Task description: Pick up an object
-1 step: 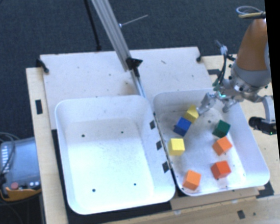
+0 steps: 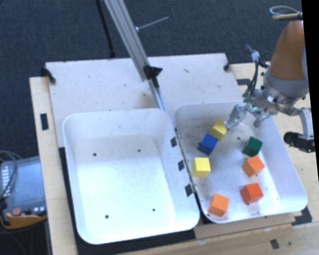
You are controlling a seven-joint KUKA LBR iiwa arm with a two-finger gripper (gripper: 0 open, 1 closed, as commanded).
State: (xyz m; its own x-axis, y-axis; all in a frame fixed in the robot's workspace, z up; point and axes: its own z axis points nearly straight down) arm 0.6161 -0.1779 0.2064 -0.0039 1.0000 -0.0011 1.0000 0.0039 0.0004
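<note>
Dark carpet surrounds the worktop (image 2: 138, 81), where the pincer (image 2: 242, 112), grip state impossible to tell, hovers just right of the tilted yellow block (image 2: 219, 129)

Two bins: left bin (image 2: 78, 160), right bin (image 2: 281, 168). Seven blocks, all in right bin: two yellow (image 2: 219, 129) (image 2: 201, 166), one blue (image 2: 207, 143), one green (image 2: 253, 146), two orange (image 2: 253, 166) (image 2: 218, 204), one red (image 2: 251, 192).

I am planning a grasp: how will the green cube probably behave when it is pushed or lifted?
The green cube looks rigid with flat faces, so it would likely slide, not roll. It seems small, probably light. It stands apart from the orange cube, so a push may move it alone.
</note>
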